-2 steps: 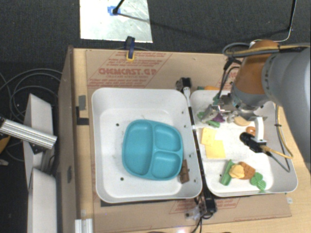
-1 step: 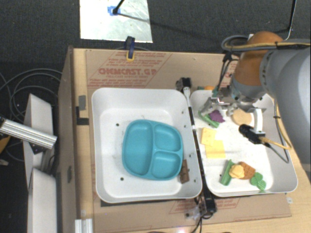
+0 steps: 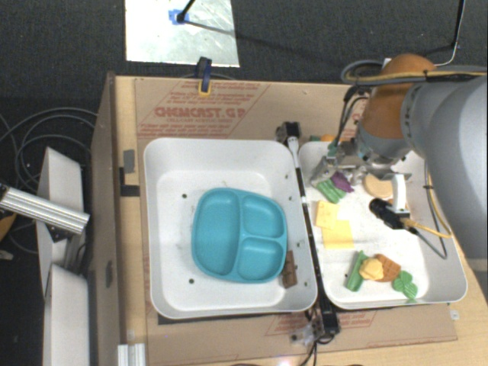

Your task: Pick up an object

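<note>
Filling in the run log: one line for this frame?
arm: over right bin | hand: low, at green and purple pieces | grasp: unconfirmed | left bin: blue tray

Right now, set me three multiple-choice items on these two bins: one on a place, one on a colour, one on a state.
1. Where does the divided plate lie?
A. in the left bin
B. in the right bin
C. on the cardboard outside both bins

2. What colour is that plate?
A. red
B. teal blue
C. black

3. How does the plate lie?
A. propped on edge against a wall
B. upside down
C. flat, compartments facing up

Answers:
1 A, since it sits inside the left bin's white walls.
2 B, as its whole surface is teal blue.
3 C, because its three compartments open upward.
</note>
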